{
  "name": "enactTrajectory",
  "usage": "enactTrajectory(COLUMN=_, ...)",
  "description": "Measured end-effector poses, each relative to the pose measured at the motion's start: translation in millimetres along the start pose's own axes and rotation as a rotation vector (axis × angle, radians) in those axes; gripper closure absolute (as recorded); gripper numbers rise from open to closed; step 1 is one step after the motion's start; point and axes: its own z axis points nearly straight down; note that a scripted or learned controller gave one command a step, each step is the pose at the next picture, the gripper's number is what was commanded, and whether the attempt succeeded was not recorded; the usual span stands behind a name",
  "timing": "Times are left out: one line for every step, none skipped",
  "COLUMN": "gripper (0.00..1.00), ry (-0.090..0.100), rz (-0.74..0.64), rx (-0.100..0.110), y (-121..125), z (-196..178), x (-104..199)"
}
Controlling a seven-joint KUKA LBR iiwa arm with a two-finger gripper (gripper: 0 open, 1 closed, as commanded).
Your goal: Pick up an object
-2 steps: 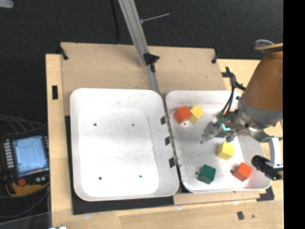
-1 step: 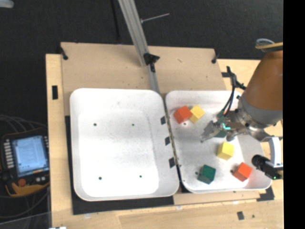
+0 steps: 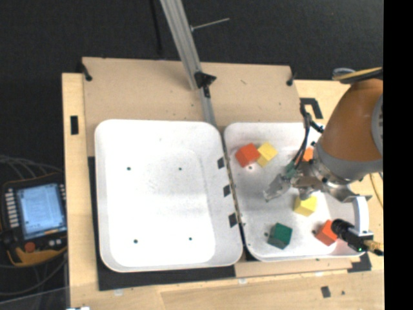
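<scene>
Yellow, orange and green blocks lie scattered in the right bin (image 3: 258,254): orange cube (image 3: 246,154) touching a yellow cube (image 3: 266,152), another yellow block (image 3: 305,205), green block (image 3: 280,235). Gripper (image 3: 277,187) low over the bin floor between them, grasping nothing visible. Left bin (image 3: 158,192) beside it; plywood bench (image 3: 181,82), dark floor.

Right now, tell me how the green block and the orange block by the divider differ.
The green block lies at the right bin's near edge; the orange block sits farther back, touching a yellow block. Green stands alone and looks darker. Both are small cubes.
</scene>
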Motion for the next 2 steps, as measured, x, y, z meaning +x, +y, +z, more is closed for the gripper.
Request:
enactTrajectory(gripper=0.00, ry=0.000, rz=0.000, rx=0.001, y=0, z=55, x=-12)
enactTrajectory(gripper=0.00, ry=-0.002, rz=0.000, rx=-0.005, y=1, z=106, x=-14)
